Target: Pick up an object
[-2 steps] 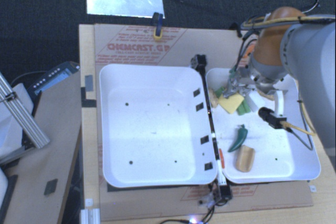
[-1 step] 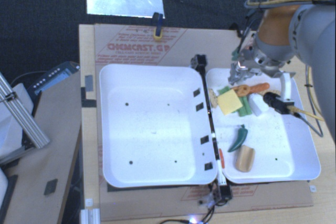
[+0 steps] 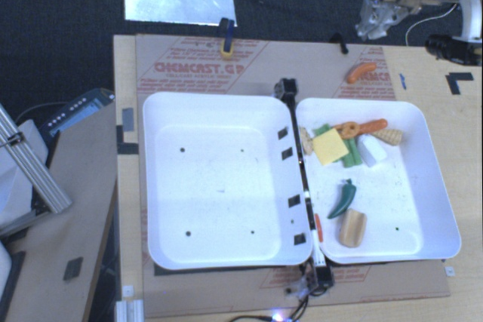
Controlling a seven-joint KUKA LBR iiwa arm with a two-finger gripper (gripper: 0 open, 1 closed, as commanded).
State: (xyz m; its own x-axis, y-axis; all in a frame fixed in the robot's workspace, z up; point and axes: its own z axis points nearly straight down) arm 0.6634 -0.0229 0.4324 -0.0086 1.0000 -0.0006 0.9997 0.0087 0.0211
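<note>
The right bin (image 3: 434, 200) holds a heap of toy food at its far side: a yellow block (image 3: 330, 145), an orange carrot (image 3: 364, 127), a green piece (image 3: 351, 154), a white block (image 3: 371, 151) and a tan waffle-like piece (image 3: 390, 136). Nearer the front lie a green pepper (image 3: 343, 197) and a tan bread piece (image 3: 352, 228). My gripper (image 3: 373, 17) hangs high at the top right, beyond the bins, with nothing seen in it.
The left bin (image 3: 219, 177) is white with small holes. An orange sausage (image 3: 361, 72) lies on the bench behind the right bin. A yellow and blue clip (image 3: 226, 38) stands at the back. Black clamps (image 3: 298, 177) join the bins.
</note>
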